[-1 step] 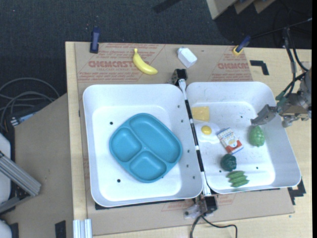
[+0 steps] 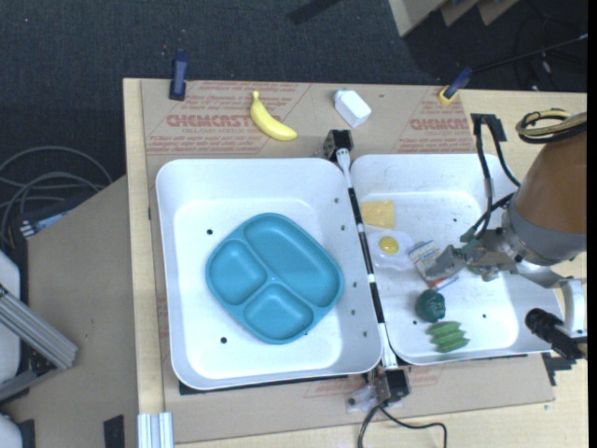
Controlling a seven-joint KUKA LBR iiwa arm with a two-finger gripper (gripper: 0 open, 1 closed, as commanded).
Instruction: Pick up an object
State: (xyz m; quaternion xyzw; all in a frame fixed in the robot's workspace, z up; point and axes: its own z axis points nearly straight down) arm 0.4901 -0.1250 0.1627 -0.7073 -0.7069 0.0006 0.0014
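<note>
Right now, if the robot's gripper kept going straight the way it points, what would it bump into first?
Probably the small yellow round thing. The gripper points left across the right bin, though height is hard to judge.

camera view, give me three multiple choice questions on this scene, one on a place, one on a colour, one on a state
1. Where does the blue divided plate lie?
A. in the left bin
B. in the right bin
C. on the cardboard behind the bins

2. What colour is the banana on the cardboard behind the bins?
A. green
B. red
C. yellow

3. How does the gripper stand to the dark green round object?
A. it has lifted the object high above the bin
B. it is beside and above the object in the picture, apart from it
C. it is pressing the object into the left bin

Answers:
1. A, the plate rests on the floor of the left bin.
2. C, the banana is plainly yellow.
3. B, the round object lies on the floor of the right bin, with a gap to the gripper.
</note>
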